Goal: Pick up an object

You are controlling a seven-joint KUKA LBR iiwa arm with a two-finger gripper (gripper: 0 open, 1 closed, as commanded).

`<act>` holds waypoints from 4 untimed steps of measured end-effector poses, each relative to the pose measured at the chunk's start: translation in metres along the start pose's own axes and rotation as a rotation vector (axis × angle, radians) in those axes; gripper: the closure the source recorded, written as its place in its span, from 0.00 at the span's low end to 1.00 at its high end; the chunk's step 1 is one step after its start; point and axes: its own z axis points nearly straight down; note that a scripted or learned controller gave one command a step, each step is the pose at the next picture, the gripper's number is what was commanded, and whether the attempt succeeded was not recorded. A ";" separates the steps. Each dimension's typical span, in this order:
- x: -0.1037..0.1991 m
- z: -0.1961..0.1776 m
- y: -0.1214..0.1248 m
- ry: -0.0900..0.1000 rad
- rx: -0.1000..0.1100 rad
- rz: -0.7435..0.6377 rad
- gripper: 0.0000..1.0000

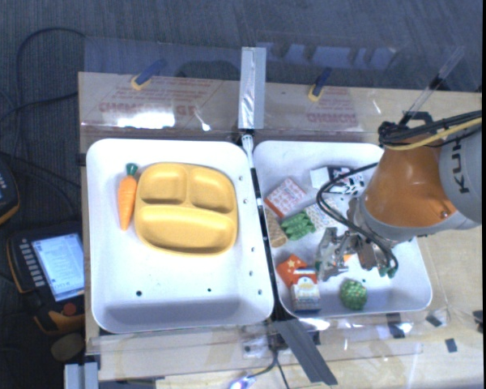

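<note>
Left bin (105, 298): yellow tray (186, 207), carrot (126, 201) beside it. Right bin (413, 294): small cluttered items, green ball (354, 294) near. Gripper (334, 259) low among them; hold cannot be told. Wooden bench (462, 331), grey carpet (146, 6).

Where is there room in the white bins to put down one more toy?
The left bin has bare floor along its front edge, below the yellow tray and carrot. The right bin is crowded: the gripper hangs among small toys, with the green ball near the front wall. Little floor shows there.

A grey KUKA arm (462, 177) with a broad orange band, black and yellow cables looping over its wrist.
</note>
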 end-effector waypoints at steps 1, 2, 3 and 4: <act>-0.014 0.009 0.019 0.007 -0.002 0.045 1.00; -0.038 -0.149 0.053 0.013 -0.008 0.086 1.00; 0.017 -0.086 0.056 0.016 -0.007 0.004 1.00; -0.006 -0.009 -0.024 0.016 -0.008 -0.110 1.00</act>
